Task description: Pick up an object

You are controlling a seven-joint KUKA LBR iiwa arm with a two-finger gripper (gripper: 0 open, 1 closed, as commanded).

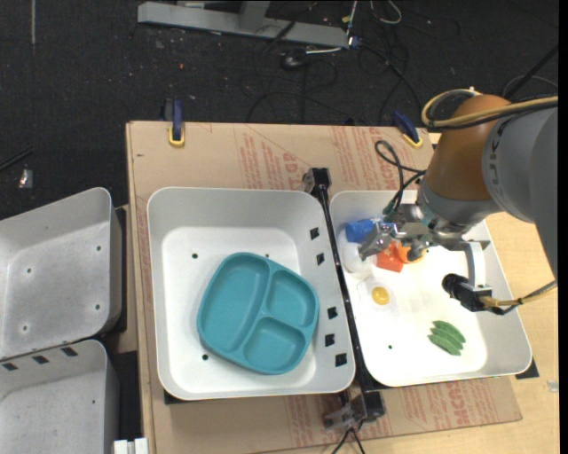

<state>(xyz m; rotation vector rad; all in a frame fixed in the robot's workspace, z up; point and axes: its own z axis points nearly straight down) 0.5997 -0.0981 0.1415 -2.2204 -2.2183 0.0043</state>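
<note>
One small orange block [391,259], likely light and rigid, best pinched across its flat sides, is sitting in the right bin [497,355] beneath the hand [397,241], whose opening I cannot tell.

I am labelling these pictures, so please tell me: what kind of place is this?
Probably a robotics lab or test bench: a robot arm works over two white bins clamped on a wooden board, with loose cables on the dark floor.
</note>
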